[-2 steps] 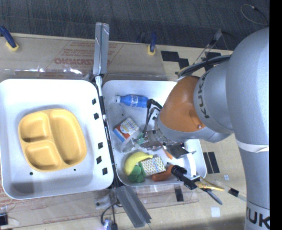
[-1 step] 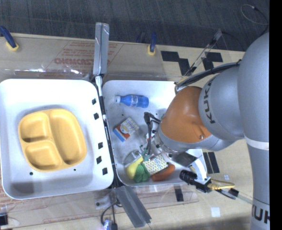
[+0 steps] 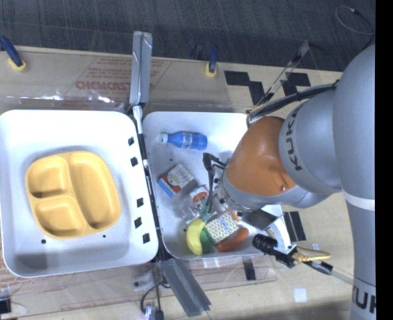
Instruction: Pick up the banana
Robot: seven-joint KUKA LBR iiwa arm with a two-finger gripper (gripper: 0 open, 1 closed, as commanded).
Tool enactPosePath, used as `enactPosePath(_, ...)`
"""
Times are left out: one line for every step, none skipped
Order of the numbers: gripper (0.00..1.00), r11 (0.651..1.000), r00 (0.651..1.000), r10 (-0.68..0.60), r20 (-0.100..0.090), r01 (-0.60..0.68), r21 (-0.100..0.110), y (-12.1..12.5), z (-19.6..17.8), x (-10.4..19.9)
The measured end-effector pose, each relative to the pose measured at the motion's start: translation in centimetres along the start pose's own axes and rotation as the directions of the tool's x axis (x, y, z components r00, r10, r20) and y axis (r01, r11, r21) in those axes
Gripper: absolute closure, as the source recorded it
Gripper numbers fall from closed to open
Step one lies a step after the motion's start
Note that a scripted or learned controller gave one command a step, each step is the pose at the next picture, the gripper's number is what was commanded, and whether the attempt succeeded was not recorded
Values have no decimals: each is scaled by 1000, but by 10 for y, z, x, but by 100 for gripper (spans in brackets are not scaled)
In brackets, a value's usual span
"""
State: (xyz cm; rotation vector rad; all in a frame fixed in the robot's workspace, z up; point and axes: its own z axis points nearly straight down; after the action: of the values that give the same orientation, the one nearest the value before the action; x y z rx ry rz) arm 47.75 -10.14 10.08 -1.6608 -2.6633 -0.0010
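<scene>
The banana, yellow with a green end, lies at the front edge of the right bin, against a green-and-white checkered packet. My gripper hangs below the orange wrist band, low over the clutter just behind the banana. The arm's bulk covers most of it. Nothing can be seen held in it.
A blue bottle lies at the back of the right bin, and an orange-and-white snack packet sits mid-bin. A red item rests right of the checkered packet. The left bin holds a yellow divided tray.
</scene>
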Motion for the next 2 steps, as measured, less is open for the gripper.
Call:
enactPosePath(100,966,966,260,2,-260,0,32,-90,67)
enactPosePath(0,966,966,260,2,-260,0,32,-90,66)
